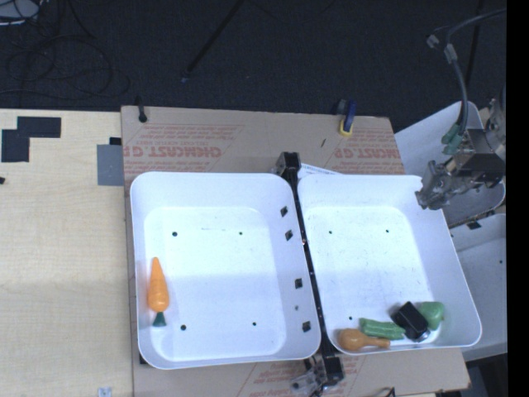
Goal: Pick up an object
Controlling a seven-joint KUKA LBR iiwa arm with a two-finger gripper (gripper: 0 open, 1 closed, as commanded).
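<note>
An orange toy carrot (157, 289) with a green top lies at the left wall of the left bin (207, 190). In the near right corner of the right bin (372, 195) several items sit bunched together: an orange pear-shaped piece (360, 340), a long green piece (382, 329), a black block (411, 320) and a rounded green piece (431, 311). My gripper (433, 192) hangs at the right bin's far right rim, well away from all of them, with nothing visibly in it.
The two bins meet at a black clamp strip (299, 255). They rest on a cardboard sheet (248, 143) over a wooden bench (58, 246). A blue and yellow clip (346, 117) stands at the cardboard's far edge. Cables hang near the arm (478, 157).
</note>
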